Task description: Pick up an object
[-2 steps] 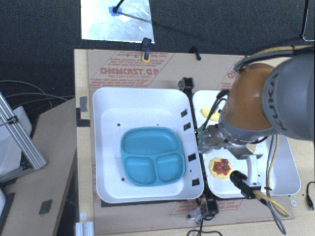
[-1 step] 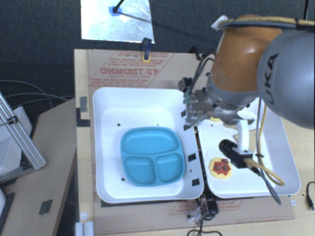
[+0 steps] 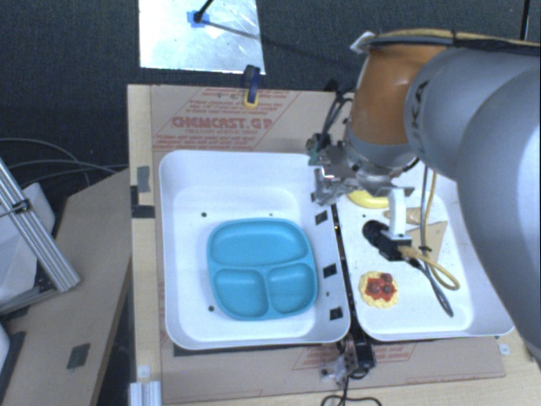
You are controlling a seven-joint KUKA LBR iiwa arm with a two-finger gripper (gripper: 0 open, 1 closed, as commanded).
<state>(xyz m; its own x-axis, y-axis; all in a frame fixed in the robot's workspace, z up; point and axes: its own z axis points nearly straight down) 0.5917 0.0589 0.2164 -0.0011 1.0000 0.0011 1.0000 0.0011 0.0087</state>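
The floor around the bench is a dark carpet (image 3: 68,74). At the far left a metal rail (image 3: 34,235) stands at a slant, and thin cables (image 3: 51,163) lie on the carpet behind it. A pale brown side table (image 3: 93,252) touches the bench there. Behind the bench, a silver sheet (image 3: 203,24) lies flat on the carpet. The two bins sit on a brown board (image 3: 220,121) with red printed letters, and a small blue and yellow clamp (image 3: 251,87) grips its far edge.

The left bin (image 3: 186,193) holds one thing, a blue plate (image 3: 262,267) with three sections. It lies flat in the middle of the bin. Its long axis runs from left to right; the large section is on the far side and the two small sections are on the near side.

The gripper (image 3: 328,189) hangs over the far end of the strip where the two bins meet. Whether it is open or closed, I cannot tell. The grey arm (image 3: 473,108) comes in from the right and covers the far right part of the right bin (image 3: 473,303).

In the right bin, a yellow piece (image 3: 370,199) lies just beside the gripper, partly hidden by it; its visible part stretches from left to right. A round toy pizza (image 3: 379,288) with red spots lies near the front, close to the left wall. A flat tan wedge (image 3: 433,229) lies further right, near the middle, partly covered.
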